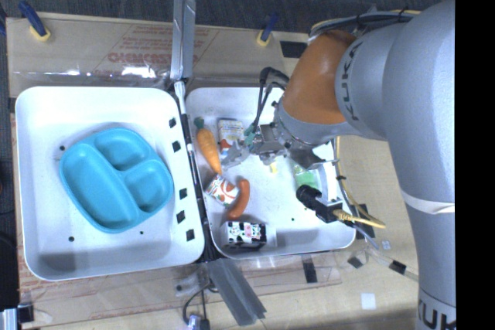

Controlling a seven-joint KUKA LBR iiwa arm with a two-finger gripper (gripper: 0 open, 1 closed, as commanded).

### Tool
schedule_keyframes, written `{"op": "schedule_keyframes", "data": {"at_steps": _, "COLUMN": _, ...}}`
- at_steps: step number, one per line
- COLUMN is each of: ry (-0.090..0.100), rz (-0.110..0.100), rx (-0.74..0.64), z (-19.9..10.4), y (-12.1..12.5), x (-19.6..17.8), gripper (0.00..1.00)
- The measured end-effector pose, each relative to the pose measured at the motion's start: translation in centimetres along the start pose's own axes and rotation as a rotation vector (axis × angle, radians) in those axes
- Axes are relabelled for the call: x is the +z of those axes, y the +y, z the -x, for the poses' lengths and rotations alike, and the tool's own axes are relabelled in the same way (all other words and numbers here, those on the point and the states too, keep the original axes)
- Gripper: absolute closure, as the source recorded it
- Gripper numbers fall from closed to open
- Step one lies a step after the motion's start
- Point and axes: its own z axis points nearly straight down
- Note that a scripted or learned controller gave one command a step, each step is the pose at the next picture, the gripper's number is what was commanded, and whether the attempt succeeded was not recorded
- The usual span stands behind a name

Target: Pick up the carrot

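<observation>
one carrot [207, 150], two bins [46, 108] (white)

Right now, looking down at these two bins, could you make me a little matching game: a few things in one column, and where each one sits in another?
Things:
1. carrot
2. blue tray
3. black-and-white carton
4. sausage

Places:
A. alone in the left bin
B. right bin, by its near rim
C. right bin, along the divider wall
D. right bin, between carrot and carton

Pairs: 1-C, 2-A, 3-B, 4-D

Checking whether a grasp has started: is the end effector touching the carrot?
Cannot tell. In the camera view the end effector sits just right of the carrot, too blurred to show contact or gap.
</observation>
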Motion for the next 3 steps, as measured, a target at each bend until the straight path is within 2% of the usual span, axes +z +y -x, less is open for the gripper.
{"op": "schedule_keyframes", "data": {"at_steps": 1, "ry": 0.000, "rz": 0.002, "rx": 0.049, "z": -5.3, "y": 1.4, "x": -3.9, "gripper": 0.00}}
{"op": "schedule_keyframes", "data": {"at_steps": 2, "ry": 0.000, "rz": 0.000, "rx": 0.014, "z": -8.7, "y": -0.6, "x": -3.8, "gripper": 0.00}}
{"op": "schedule_keyframes", "data": {"at_steps": 3, "ry": -0.001, "rz": 0.003, "rx": 0.036, "z": -4.5, "y": -0.5, "x": -3.9, "gripper": 0.00}}
